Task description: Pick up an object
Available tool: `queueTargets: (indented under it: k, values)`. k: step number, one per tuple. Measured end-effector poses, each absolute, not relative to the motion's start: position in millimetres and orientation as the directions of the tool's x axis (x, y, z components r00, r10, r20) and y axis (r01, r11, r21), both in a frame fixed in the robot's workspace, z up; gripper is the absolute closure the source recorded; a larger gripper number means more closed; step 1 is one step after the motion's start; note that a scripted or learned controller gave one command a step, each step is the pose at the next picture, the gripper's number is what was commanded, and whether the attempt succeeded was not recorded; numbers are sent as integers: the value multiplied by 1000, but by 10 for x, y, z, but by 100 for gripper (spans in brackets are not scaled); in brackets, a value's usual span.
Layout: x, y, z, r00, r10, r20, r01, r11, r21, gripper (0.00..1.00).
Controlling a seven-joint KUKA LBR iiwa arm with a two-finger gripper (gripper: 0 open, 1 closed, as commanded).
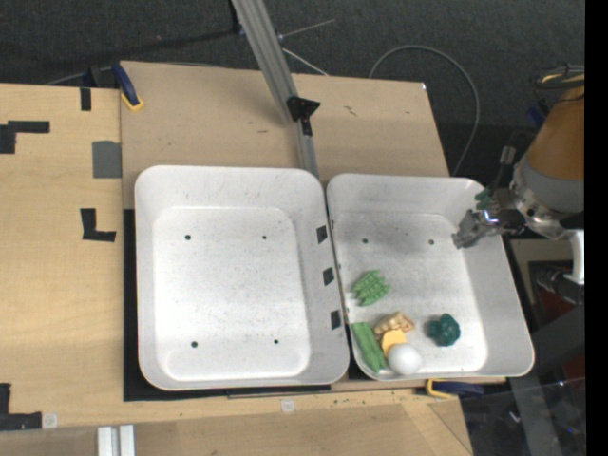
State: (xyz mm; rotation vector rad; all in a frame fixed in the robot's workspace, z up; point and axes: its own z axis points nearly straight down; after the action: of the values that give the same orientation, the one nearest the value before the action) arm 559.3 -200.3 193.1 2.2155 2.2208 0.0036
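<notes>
claw: the claw sits over the right edge of the right bin, up near the far end. Honestly can't tell if it's spread or pressed together, it's just a small dark metallic blur from up here. Nothing looks pinched in it.

stuff to grab: all bunched at the near end of the right bin. A ridged green piece, a green stick along the near left wall, a tan lump, a white ball and a dark teal blob.

easiest pick: I'd go for the teal blob or the ridged green piece, since both sit apart from the rest. The ball, tan lump and stick are touching or nearly so, and the ball would probably roll off.

how to: swing toward the near end, centre over one item, drop straight down and stay off the wall.

left bin: the left bin has speckles and a few dark dots.

hard to see: arm is cut off at the frame edge, and what the tan lump actually is, no clue.
</notes>
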Motion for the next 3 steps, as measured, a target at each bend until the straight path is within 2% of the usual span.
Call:
queueTargets:
  k: [1,2,3]
  values:
    - [5598,-1975,2568,-2,1000,-2,1000,2,6,100]
    - [5608,-1970,2921,-2,1000,-1,1000,2,3,100]
    - [5484,-1410,2755,-5,1000,2,1000,5,-3,100]
